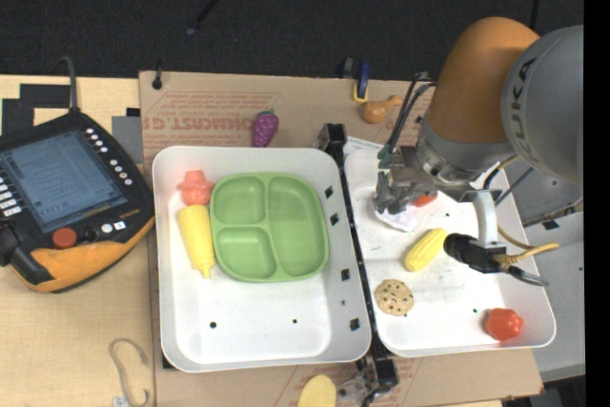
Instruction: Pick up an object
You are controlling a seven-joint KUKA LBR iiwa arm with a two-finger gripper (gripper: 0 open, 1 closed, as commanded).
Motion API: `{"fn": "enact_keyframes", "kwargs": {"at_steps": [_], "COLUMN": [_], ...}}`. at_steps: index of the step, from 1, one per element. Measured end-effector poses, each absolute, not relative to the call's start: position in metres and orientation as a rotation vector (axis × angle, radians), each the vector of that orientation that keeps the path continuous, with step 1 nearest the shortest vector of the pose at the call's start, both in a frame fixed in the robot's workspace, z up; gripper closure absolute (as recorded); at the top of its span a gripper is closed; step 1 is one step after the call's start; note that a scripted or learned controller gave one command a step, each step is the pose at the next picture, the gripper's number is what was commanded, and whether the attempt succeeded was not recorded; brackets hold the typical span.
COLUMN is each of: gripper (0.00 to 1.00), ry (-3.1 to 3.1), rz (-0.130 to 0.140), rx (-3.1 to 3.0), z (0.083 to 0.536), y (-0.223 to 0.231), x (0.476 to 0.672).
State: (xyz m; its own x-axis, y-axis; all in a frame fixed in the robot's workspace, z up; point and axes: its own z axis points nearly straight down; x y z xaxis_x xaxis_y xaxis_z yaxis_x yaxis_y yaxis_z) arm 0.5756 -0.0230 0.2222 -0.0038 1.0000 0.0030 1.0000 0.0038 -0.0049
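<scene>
My gripper (389, 202) reaches down into the back of the right bin (448, 324), its tips over a small white thing (404, 218) with a red bit (425, 198) beside it. A yellow corn cob (425, 249) lies just right of the gripper. A cookie (394, 297) sits nearer the front, and a red pepper (503, 323) lies in the front right corner. The arm's wrist hides the back right of this bin.
The left bin (248, 319) holds a green divided plate (269, 227), a yellow bottle (197, 238) and a pink toy (194, 187). Behind the bins lie a purple grape bunch (265, 126) and an orange piece (377, 110). A teach pendant (67, 195) rests at far left.
</scene>
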Motion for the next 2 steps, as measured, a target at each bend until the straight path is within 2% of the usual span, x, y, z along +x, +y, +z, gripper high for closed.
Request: {"fn": "enact_keyframes", "kwargs": {"at_steps": [1, 2], "gripper": [1.00, 1.00], "ry": [-2.224, -2.218], "rz": [0.001, 0.003], "rx": [-2.217, -2.219], "z": [0.2352, 0.2356], "y": [-0.0272, -0.0280], "x": [0.5848, 0.5812]}}
